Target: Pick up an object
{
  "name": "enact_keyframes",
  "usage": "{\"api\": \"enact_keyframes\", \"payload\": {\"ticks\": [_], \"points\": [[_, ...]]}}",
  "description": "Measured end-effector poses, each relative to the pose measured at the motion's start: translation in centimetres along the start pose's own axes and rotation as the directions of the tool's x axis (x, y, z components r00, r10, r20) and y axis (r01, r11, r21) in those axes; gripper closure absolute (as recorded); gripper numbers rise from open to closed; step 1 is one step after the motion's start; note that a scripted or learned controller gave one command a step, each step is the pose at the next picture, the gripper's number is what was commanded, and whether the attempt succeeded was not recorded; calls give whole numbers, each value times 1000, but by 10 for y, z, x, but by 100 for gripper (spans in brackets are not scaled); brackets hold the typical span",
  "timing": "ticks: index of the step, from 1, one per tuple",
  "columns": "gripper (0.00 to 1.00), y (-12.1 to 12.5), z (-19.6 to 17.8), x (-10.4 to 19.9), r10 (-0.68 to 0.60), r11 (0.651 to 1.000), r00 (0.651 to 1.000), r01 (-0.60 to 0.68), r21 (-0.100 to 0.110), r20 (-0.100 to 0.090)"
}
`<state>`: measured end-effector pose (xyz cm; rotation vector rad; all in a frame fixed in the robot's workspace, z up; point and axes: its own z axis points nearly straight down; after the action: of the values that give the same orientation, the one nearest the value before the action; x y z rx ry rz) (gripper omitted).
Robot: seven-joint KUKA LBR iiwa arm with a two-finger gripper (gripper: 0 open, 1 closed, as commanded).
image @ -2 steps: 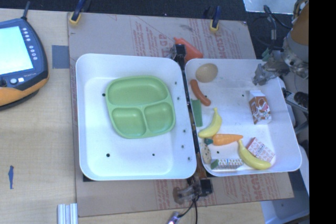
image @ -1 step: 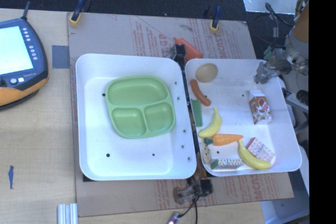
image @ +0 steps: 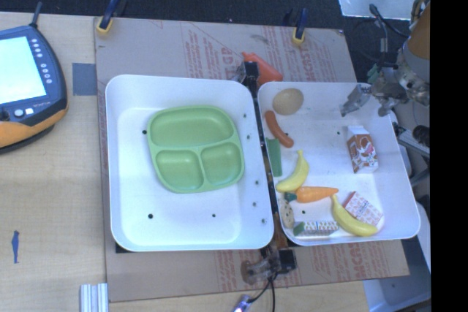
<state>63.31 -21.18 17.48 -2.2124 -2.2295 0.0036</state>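
Bench w/ 2 white bins (image: pixel 117 157) | arm at right edge | tool (image: pixel 369 100) over right bin, fingers spread, holding nothing

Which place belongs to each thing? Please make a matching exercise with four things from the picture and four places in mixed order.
Things:
1. green plate
2. egg
3. carrot
4. small carton

Places:
A. far left corner of the right bin
B. middle of the left bin
C. right side of the right bin, near the hand
D. between the two bananas, near the front of the right bin

Pairs: 1-B, 2-A, 3-D, 4-C
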Motion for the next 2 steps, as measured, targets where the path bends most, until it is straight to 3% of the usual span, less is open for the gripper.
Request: {"api": "enact_keyframes", "payload": {"ticks": [1, 2], "points": [[0, -26, 52, 0, 2, 1000, 1000, -2, -3, 2], [0, -28, 64, -2, 3, 1000, 1000, -3, -12, 6]]}}
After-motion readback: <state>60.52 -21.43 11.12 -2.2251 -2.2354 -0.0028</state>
